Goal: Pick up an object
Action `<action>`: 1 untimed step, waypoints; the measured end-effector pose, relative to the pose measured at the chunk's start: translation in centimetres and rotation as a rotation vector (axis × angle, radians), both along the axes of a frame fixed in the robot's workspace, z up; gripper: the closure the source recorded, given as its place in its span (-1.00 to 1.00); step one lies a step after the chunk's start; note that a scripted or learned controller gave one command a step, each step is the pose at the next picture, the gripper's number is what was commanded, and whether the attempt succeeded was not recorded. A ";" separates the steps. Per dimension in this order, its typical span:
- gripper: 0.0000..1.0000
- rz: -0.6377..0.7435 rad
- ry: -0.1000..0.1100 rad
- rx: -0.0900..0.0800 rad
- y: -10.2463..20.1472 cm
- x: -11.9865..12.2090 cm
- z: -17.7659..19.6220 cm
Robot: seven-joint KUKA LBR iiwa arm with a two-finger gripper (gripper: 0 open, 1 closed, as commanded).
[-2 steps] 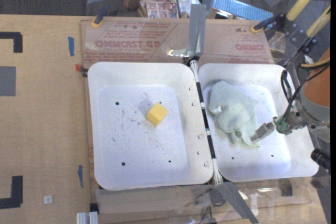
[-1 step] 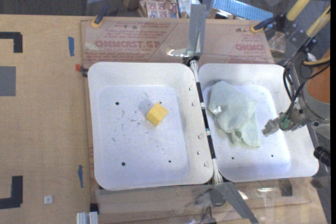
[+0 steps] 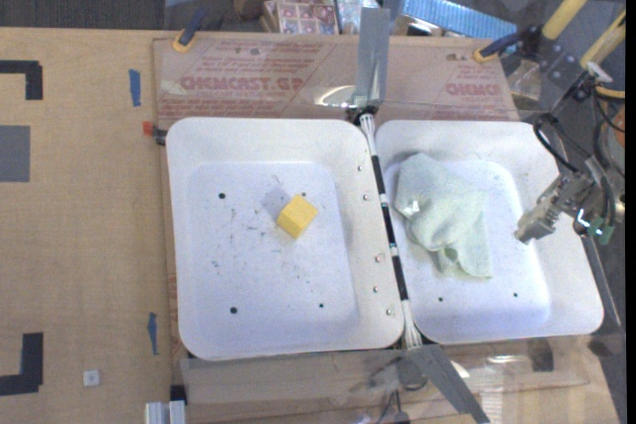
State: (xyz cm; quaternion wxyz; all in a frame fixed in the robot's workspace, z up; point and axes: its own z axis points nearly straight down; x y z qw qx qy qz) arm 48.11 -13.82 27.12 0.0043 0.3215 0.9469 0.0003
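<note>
Hand point(image 3: 532, 226) — blurred — beside crumpled cloth point(image 3: 444, 213)

Arm point(image 3: 596, 204) cut off by right edge; gripper point(image 3: 529, 230) too small, blurred to read

Small metallic grey claw point(image 3: 525, 231), slim and pale, blurred at the tips. Behind it, a boxy grey wrist block with a faint green-lit spot on its side. Above and behind that, dark cables looping off the wrist. Screws and markings too blurred to tell.
</note>
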 end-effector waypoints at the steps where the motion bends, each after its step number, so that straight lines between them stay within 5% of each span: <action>1: 1.00 0.517 0.000 -0.005 -4.8 0.0 0.6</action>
